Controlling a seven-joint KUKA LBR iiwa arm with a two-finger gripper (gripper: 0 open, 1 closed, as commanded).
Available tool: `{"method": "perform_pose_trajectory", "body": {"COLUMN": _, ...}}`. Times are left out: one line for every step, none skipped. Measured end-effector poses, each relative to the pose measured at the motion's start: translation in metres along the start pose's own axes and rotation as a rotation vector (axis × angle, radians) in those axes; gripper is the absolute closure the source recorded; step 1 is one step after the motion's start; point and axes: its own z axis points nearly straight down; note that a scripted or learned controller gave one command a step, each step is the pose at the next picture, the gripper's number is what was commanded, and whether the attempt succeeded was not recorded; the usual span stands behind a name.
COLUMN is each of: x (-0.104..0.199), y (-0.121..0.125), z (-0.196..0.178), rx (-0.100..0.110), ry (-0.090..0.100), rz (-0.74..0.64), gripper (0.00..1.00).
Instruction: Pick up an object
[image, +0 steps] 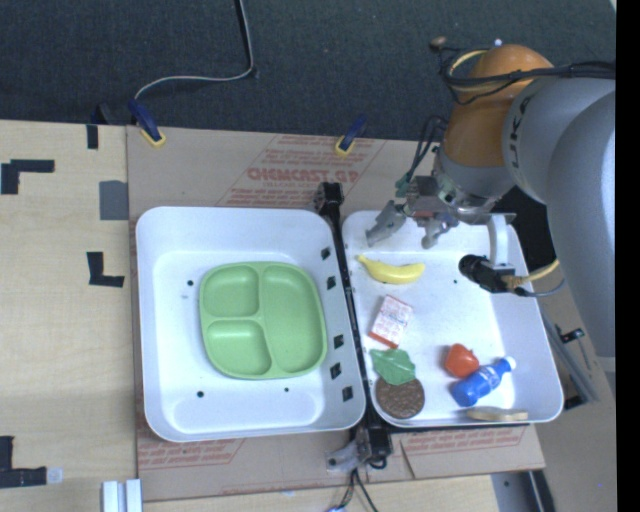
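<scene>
The claw (408, 227) hangs over the far end of the right bin (520, 330), its two grey fingers (383, 228) spread wide apart with nothing between them. The banana (391, 269) lies on the bin floor just below the claw in the camera view, close under the gap between the fingertips but apart from them. Its long axis runs roughly left to right across the view, crosswise to the bin's length, with a slight bow so both tips curl up toward the claw; the right tip looks a little higher than the left.

Further from the claw, toward the near end of the same bin, sit a small red-and-white packet (391, 320), then a green leaf-shaped piece (393, 365) overlapping a brown round disc (400, 398). Off to the claw's lower right lie a red object (461, 359) touching a blue bottle (481, 381), with a pale stick (496, 414) at the near rim.

To the claw's lower left, in the left bin (160, 300), rests a green divided plate (263, 320). Both bins stand on the tabletop (60, 330).
</scene>
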Motion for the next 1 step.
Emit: {"method": "perform_pose_trajectory", "body": {"x": 0.0031, "y": -0.0114, "z": -0.0001, "rx": 0.0, "ry": 0.0, "rz": 0.0, "gripper": 0.0}}
